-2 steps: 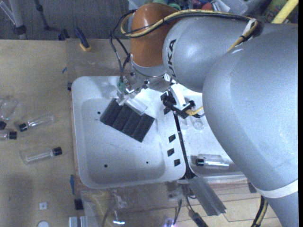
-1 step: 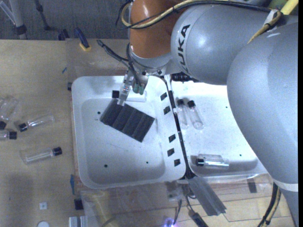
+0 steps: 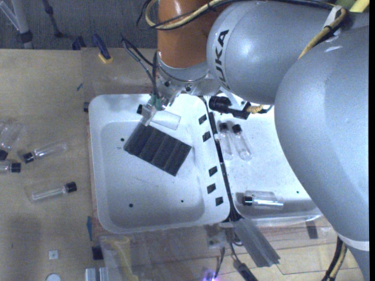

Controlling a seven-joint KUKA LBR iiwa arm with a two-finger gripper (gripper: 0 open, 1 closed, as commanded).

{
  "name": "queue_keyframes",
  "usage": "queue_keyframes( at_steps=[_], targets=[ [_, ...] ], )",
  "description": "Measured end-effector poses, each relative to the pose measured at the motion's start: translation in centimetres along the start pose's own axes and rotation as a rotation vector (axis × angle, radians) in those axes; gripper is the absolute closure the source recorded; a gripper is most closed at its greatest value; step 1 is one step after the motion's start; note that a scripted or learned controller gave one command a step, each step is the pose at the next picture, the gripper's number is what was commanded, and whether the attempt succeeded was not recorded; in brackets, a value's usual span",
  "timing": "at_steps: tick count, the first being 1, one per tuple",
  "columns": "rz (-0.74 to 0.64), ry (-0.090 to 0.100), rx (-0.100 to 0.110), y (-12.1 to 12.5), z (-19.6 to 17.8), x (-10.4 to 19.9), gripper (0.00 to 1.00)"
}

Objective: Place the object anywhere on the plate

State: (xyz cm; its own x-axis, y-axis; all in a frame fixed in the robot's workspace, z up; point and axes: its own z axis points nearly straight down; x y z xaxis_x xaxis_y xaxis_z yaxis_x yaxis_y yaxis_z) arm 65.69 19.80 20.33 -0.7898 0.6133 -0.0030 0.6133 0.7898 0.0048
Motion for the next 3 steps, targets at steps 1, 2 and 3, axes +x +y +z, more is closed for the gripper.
queue_keyframes(
  at_steps=[1, 2, 3],
  targets=[
    [-0.425, 0.004, 0.003, -0.2, 3.5, 0.0, 1.0],
    [-0.021, 0.0, 0.001, 1.7, 10.5, 1.5, 1.0],
    [-0.563, 0.0, -0.001, 2.2, 9.4, 1.6, 1.0]
  ],
)
